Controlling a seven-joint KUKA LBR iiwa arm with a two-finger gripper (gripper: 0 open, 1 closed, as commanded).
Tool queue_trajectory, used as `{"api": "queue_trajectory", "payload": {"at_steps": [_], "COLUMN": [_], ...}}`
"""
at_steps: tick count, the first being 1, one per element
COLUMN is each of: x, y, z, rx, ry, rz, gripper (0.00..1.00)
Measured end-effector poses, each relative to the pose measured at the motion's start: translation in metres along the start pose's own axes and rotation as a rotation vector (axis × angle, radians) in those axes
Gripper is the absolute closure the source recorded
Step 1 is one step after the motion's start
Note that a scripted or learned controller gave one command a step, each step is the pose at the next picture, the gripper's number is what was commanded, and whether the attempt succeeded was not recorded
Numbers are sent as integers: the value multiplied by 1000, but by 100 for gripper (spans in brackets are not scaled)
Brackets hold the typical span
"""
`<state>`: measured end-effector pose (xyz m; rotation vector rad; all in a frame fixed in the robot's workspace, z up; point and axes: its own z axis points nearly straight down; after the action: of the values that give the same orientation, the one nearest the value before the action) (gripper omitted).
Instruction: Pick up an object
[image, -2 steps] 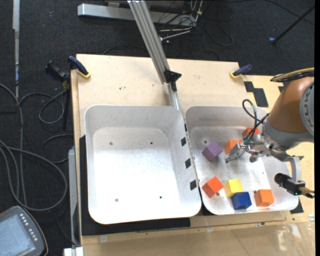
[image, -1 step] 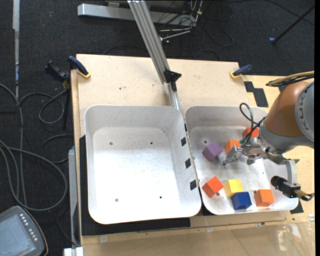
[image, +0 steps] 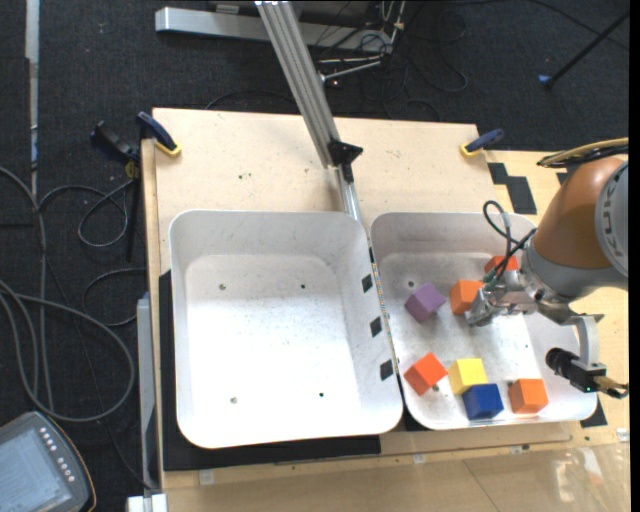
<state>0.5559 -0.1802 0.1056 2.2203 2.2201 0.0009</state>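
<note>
1. Bench (image: 260, 170): I see a pale wooden top carrying two shallow white bins side by side. The left bin (image: 200, 250) spans the bench centre-left. The right bin (image: 400, 235) sits vs. the bench's right edge, its left wall touching the left bin's right wall.

2. Arm (image: 585, 225): it enters from the right, orange band above the wrist, over the right bin's back-right corner. The gripper (image: 487, 305) hangs low approx. mid-bin, nearer the back wall.

3. Claw state: I cannot tell. The tips are small and blurred in my feed, so no call on fingers apart or together. No block is seen clamped.

4. Blocks, all in the right bin:
- orange block (image: 464, 296): just left of the gripper, touching it or nearly so (poss. contact; res. too poor to confirm).
- purple block (image: 424, 301): left of that one, near the bin's left wall, tilted.
- second orange block (image: 426, 373): front-left area.
- yellow block (image: 466, 374): just right of it, near the front edge.
- blue block (image: 483, 401): touching the yellow one's front-right corner, vs. the front wall.
- third orange block (image: 528, 395): front-right corner, just right of the blue.

5. Misc.: a small red-orange item (image: 500, 264) shows behind the gripper, partly hidden by cable; ID unclear.
</note>
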Motion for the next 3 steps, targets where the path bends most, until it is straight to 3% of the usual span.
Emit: {"api": "queue_trajectory", "payload": {"at_steps": [2, 3], "x": [11, 11], "y": [0, 1], "z": [-116, -126], "rx": [-5, -2], "ry": [-2, 0], "rz": [-4, -3], "gripper": [100, 100]}}
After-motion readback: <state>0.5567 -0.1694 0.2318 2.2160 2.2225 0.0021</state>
